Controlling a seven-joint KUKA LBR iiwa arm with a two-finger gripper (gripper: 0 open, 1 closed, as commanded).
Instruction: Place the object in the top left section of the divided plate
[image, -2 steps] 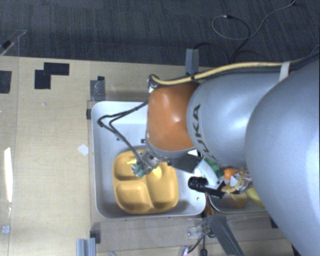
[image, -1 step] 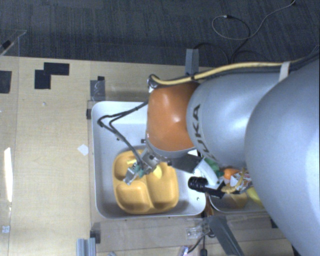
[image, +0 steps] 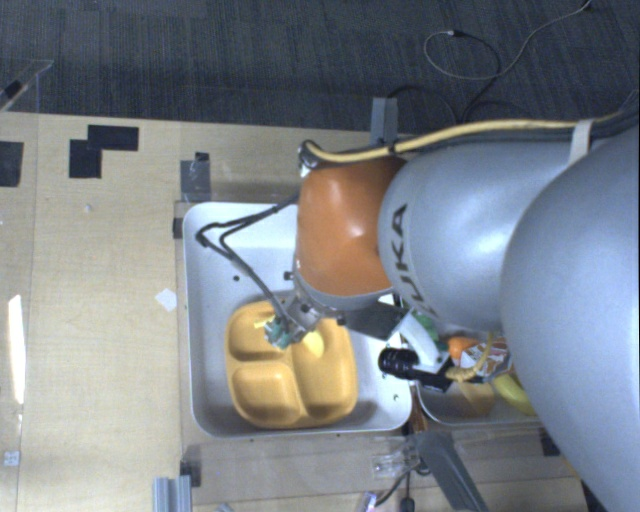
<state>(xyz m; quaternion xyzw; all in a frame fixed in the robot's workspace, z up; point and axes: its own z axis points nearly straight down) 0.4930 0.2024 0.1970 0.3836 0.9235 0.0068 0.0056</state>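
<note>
Camera view here, and the biggest thing by far is the grey KUKA arm (image: 500, 260). It comes in from the right and covers most of that side, with its orange band (image: 340, 230) sitting over the back of the left bin. Under it we've got the pale wooden bench (image: 90, 330), with a few black tape marks (image: 100, 148) near its far left corner. The left white bin (image: 205, 300) is mostly in sight, and the yellow divided plate (image: 290, 385) lies flat in its front half, close to the front wall. The right bin (image: 440, 412) is nearly all hidden by the arm. We only see a bit of its near-left corner, with something orange (image: 458, 348) and something yellow (image: 512, 392) poking out. The gripper (image: 283, 330) is down over the plate's top left section, right at or just above its surface. Whether it's spread or closed we honestly can't tell, since the wrist blocks it. There's a small greenish object (image: 273, 337) right at its tip, over that same top left section. We can't tell if it's being gripped or just lying on the plate. A thin black cable (image: 235, 228) loops from the wrist across the back of the left bin.
</note>
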